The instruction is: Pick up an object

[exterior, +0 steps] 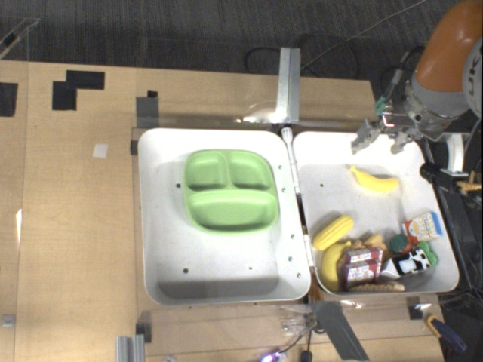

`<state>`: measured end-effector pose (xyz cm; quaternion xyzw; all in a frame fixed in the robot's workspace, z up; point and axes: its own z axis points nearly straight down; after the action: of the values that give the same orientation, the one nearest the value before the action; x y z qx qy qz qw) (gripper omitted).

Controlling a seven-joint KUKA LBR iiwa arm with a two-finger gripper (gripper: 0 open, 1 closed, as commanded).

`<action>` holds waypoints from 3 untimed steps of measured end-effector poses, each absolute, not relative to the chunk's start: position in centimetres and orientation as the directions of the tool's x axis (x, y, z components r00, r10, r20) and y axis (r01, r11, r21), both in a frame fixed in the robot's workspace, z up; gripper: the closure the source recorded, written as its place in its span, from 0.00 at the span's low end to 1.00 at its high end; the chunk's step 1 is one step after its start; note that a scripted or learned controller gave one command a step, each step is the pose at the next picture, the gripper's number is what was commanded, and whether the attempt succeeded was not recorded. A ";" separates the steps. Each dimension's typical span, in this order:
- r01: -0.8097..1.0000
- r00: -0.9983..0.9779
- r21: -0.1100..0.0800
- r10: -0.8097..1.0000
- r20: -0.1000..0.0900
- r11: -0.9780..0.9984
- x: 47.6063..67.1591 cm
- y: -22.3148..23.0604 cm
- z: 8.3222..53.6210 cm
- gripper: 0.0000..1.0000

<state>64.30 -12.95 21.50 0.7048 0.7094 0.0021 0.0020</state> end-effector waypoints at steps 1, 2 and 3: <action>0.997 0.080 0.005 0.997 0.002 -0.080 61.1 -10.5 21.6 0.00; 0.993 0.116 0.010 0.993 -0.001 -0.116 63.8 -15.4 8.8 0.00; 0.993 0.113 0.019 0.994 0.001 -0.113 64.1 -15.3 10.2 1.00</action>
<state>64.13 -15.27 10.23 0.7458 0.6661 0.0065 0.0068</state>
